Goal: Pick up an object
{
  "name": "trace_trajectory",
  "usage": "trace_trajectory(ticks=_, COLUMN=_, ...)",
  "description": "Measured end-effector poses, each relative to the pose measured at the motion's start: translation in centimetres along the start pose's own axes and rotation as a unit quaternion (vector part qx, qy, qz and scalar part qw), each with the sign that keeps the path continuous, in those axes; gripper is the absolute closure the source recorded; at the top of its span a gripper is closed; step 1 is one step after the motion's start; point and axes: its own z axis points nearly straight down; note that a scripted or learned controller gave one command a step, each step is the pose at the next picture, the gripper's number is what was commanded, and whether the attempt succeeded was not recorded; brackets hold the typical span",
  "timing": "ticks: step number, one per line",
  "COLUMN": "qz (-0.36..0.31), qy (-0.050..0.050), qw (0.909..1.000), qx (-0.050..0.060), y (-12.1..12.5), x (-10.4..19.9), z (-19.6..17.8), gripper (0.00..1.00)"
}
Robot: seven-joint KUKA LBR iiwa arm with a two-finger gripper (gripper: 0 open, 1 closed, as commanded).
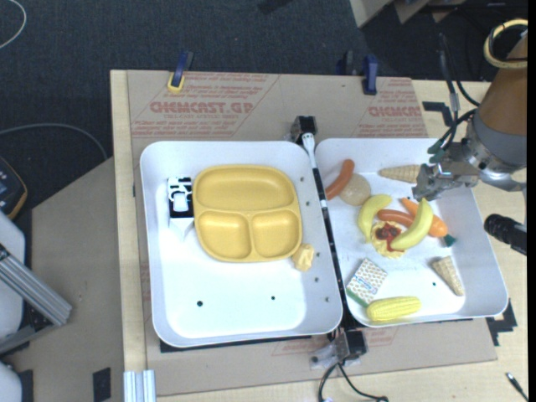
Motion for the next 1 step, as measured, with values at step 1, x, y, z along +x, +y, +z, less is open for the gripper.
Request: trace_trajectory(ticks=1, qz=-0.001, qy=0.001, qw=1.0, qx=0.0, y=0.95, x=5.26, z=-0.89, gripper=1.0)
